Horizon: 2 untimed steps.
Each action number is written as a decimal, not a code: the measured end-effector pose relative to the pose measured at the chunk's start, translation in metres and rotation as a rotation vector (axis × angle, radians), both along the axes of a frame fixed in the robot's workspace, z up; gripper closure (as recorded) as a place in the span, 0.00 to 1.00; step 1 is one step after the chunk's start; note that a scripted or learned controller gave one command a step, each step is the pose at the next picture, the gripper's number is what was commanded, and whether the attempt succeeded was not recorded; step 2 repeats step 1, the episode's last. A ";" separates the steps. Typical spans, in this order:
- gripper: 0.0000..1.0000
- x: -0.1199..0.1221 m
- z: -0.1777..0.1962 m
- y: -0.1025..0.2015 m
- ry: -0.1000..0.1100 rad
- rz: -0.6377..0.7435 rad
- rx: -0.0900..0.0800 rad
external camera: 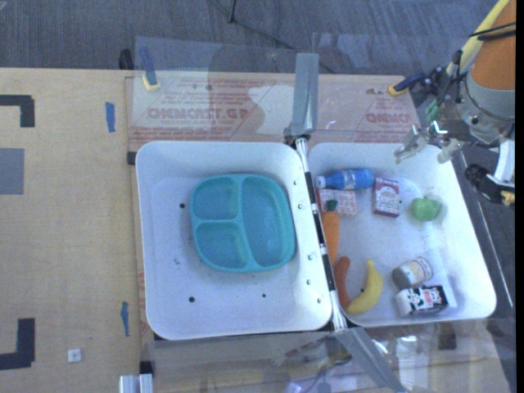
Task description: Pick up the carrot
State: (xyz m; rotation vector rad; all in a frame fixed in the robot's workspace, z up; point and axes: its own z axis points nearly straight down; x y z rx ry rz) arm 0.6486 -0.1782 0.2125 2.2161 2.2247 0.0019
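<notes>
With fingers spread and empty, the gripper [427,144] should descend squarely over the carrot [331,232] lying against the right bin's [479,252] left wall, beside the banana [368,288].

You can make out red lettering on the cardboard sheet [214,113] beyond the bins, too blurred to read. The labels on the small packages can't be read either.

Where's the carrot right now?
The carrot lies in the right bin, against its left wall beside the divider. It sits just below the blue bottle and above the sausage and banana.
</notes>
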 end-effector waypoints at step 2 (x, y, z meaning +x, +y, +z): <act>0.00 -0.072 -0.114 0.011 0.001 0.202 0.000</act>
